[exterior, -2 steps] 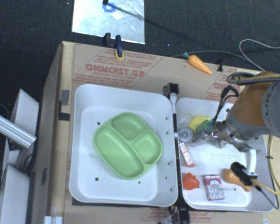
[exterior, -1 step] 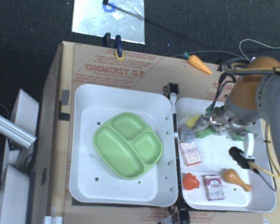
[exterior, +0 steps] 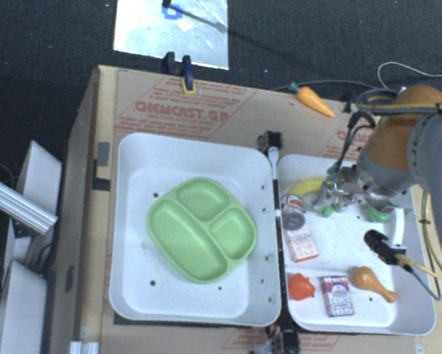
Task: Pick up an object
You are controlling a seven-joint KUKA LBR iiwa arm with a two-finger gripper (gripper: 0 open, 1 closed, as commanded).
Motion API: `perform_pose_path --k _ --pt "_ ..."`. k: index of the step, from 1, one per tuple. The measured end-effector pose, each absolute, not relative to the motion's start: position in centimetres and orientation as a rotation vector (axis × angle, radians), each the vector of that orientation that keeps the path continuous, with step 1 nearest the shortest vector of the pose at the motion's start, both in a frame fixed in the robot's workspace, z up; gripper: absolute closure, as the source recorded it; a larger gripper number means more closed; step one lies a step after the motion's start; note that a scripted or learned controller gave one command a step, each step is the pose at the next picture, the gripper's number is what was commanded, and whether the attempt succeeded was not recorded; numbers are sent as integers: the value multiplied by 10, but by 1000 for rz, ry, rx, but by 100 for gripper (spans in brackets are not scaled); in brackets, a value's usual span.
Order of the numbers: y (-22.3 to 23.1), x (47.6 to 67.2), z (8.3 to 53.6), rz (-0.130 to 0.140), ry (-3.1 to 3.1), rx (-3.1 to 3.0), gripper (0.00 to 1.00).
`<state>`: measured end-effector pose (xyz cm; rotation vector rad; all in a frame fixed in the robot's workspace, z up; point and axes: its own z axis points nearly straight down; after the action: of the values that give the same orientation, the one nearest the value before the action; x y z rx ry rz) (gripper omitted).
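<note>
The yellow banana (exterior: 309, 186) lies just beside the gripper (exterior: 335, 195), toward the green plate (exterior: 201, 229), its long axis pointing at the gripper. Whether the gripper is open I cannot tell.

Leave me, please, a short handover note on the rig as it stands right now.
Gripper: low over the right white bin's back, beside a yellow banana-shaped toy; grip state unclear.
Right bin also: small silver can, red-and-white carton, brown toy drumstick.
Left white bin: green divided plastic plate.
Done: nothing visibly lifted.
Left: grasp and lift one object.
</note>
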<state>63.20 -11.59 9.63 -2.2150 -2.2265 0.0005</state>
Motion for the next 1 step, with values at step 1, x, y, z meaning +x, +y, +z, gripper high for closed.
perform_pose_path --k 1 --pt "-17 612 209 -10 -2231 -2216 100"
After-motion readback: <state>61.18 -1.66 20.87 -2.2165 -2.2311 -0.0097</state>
